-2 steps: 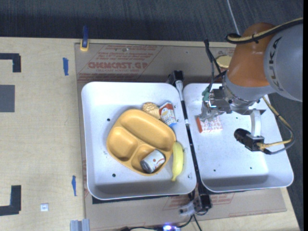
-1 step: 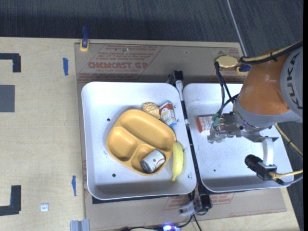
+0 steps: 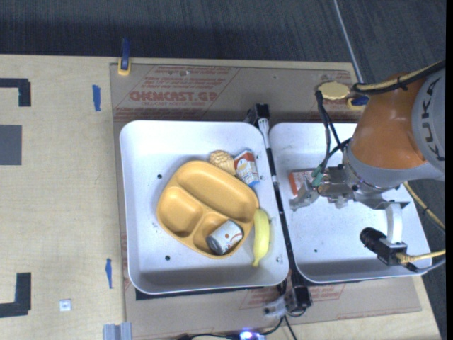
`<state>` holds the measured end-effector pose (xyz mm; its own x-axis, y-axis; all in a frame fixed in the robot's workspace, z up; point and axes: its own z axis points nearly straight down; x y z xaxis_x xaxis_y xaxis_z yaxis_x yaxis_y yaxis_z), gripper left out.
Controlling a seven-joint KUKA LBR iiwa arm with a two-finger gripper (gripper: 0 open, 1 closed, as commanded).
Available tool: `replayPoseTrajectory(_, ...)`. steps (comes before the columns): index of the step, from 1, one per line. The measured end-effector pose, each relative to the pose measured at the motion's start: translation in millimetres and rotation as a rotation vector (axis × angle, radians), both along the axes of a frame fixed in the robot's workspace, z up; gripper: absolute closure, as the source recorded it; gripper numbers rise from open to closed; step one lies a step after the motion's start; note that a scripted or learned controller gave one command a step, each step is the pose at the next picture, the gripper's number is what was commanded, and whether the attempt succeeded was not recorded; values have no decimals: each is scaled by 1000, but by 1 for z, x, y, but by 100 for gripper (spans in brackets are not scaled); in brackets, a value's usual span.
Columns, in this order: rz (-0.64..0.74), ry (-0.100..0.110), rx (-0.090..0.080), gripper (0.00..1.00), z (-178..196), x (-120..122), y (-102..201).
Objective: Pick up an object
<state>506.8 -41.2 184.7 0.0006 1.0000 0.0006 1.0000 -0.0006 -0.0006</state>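
Note:
My gripper (image 3: 306,195) reaches into the left part of the right bin (image 3: 340,261), low over its floor. A small red and white packet (image 3: 296,182) lies right at the gripper's tip, partly covered by it; whether it is held I cannot see. In the left bin (image 3: 141,190) a yellow divided tray (image 3: 202,193) holds a small can (image 3: 226,237) on its side. A banana (image 3: 262,236) lies along the tray's right side. A red and white carton (image 3: 245,166) and a tan cookie-like piece (image 3: 220,159) rest behind the tray.
The grey and orange arm (image 3: 389,137) covers the right bin's upper right. A black camera part (image 3: 379,244) hangs off the wrist over the bin's right floor. Cables run above the bins. The wall between the bins (image 3: 276,190) is just left of the gripper.

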Motion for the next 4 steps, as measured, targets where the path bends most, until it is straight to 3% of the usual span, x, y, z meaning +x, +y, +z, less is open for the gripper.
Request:
replayPoseTrajectory(1,-1,1,0,0,-85,-21,-51)
replayPoseTrajectory(2,0,-1,0,0,-99,-3,-52)
replayPoseTrajectory(3,1,-5,-1,0,-98,70,-57)
replayPoseTrajectory(4,1,-10,-3,100,-87,71,-57)
